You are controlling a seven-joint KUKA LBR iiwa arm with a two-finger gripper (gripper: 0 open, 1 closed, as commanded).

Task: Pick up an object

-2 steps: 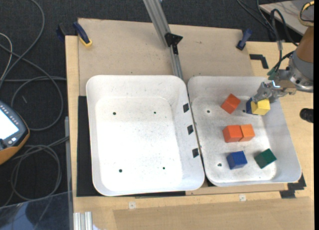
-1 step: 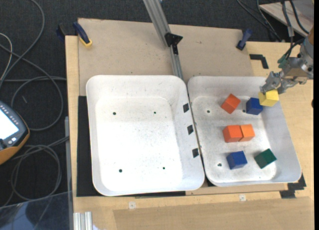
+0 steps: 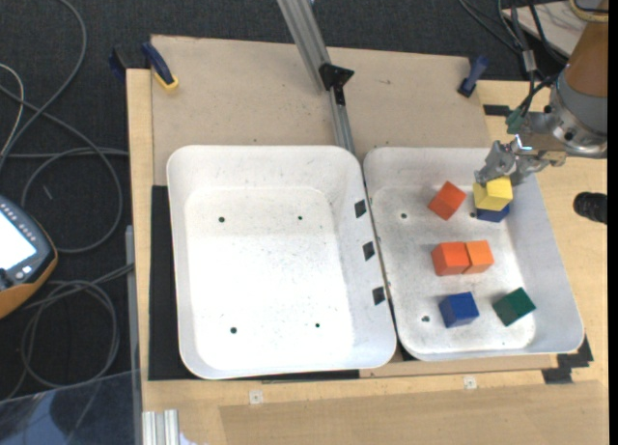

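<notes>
Rightward, hand (image 3: 499,175) above yellow block (image 3: 498,191), near bin rim (image 3: 537,204)

We're looking down on a robotics lab bench here, not a home or a shop. A plywood bench top (image 3: 241,86) is sitting on dark carpet, pinned by blue clamps (image 3: 159,65) at the upper corners. Two white bins (image 3: 193,168) are lying side by side at centre frame, with small coloured blocks (image 3: 462,257) sitting in the right one. Loose cables (image 3: 58,144) are trailing over the floor at left, and the grey arm (image 3: 584,86) is reaching in at upper right.
</notes>
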